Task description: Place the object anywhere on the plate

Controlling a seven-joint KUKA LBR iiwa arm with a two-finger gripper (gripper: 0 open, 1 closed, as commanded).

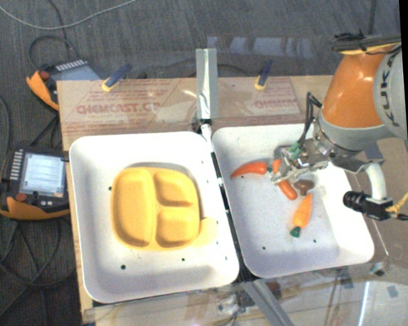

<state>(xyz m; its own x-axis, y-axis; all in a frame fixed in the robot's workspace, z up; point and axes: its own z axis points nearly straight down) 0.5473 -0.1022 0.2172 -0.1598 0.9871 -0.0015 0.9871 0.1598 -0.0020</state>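
At the far left you see a teach pendant [34, 181] with an orange housing and a lit screen, lying on the dark floor beside the bench. Next to it stands the left white bin [93, 271]. Inside this bin lies the yellow plate [156, 206], which has three compartments: one long compartment on its left side and two smaller ones on its right side. Nothing lies on the plate.

Between the two bins a metal rail [206, 89] runs away from you toward the top.

In the right white bin [336, 254] you find the toy vegetables. An orange-red chili pepper [250, 169] lies near the upper left part of the bin, pointing to the left. Further right, a small orange carrot [287, 189] lies directly under the gripper [296, 166], and just beside it there is a small brown object [304, 184] that I cannot identify. A second carrot [301, 214] with a green end lies a little lower, tilted, apart from the gripper.

The gripper is low over the small carrot and the brown object. You cannot tell from this view if it is released or clenched, or if it grasps something. The grey and orange arm [360, 99] enters from the right.
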